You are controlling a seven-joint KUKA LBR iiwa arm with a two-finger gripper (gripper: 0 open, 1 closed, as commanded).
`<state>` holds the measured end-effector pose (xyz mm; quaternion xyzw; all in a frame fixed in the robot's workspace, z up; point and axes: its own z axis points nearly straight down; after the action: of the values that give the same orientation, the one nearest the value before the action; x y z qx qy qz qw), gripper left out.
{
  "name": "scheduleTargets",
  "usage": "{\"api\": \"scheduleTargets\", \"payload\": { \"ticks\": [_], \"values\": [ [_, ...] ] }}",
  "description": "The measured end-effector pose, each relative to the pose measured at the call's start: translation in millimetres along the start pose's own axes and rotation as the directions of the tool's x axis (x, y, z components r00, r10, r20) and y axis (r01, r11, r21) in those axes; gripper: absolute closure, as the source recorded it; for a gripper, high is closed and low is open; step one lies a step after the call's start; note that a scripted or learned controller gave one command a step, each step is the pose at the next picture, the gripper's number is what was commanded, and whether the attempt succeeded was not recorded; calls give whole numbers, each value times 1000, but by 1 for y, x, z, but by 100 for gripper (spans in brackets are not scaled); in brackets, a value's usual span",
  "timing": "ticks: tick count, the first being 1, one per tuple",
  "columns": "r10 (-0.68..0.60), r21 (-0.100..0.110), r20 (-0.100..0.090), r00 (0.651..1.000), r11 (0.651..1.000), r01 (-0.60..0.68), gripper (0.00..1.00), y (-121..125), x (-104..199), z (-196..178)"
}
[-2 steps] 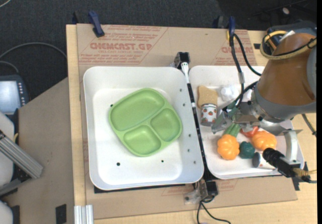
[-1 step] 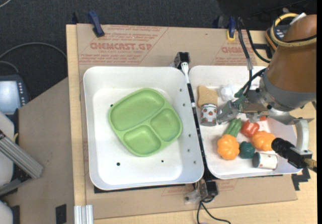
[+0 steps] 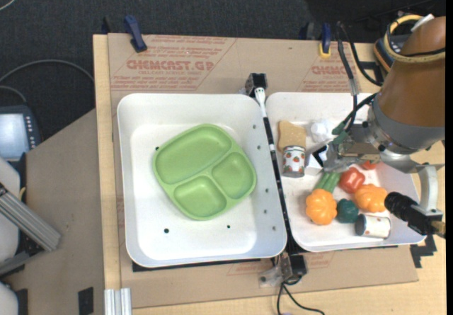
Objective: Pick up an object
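Camera view: nearest, along the front rim of the right bin (image 3: 318, 244), a small white cylinder (image 3: 375, 226) lies on its side. Just behind it sit an orange pumpkin-shaped toy (image 3: 320, 207), a dark teal piece (image 3: 347, 211) touching that toy's right side, and a second orange toy (image 3: 371, 198). A step farther back are a red toy (image 3: 352, 179) and a green stalk-like piece (image 3: 328, 180), lying at a slant. In the left bin (image 3: 131, 165) a green divided plate (image 3: 205, 170) rests near the middle, turned at an angle.

The gripper (image 3: 338, 153) hangs low in the right bin above the red toy and the green piece, close beside a small red-and-white can (image 3: 294, 161) standing near the bin's left wall. Whether the gripper is spread or pressed together, I cannot tell; nothing is seen held. Behind the can lie a tan block (image 3: 291, 134) and a crumpled white piece (image 3: 319, 127). Farthest, two blue clamps (image 3: 134, 32) grip the bench's back edge.
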<state>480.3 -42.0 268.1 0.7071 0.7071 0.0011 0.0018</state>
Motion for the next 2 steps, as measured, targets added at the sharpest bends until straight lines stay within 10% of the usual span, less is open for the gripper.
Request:
{"api": "scheduleTargets", "payload": {
  "ticks": [1, 2],
  "values": [
    [4, 2, 3, 1000, 1000, -4, 100, 83, -69, 104],
    [6, 0, 4, 1000, 1000, -6, 100, 62, -130, 78]
  ]
}}
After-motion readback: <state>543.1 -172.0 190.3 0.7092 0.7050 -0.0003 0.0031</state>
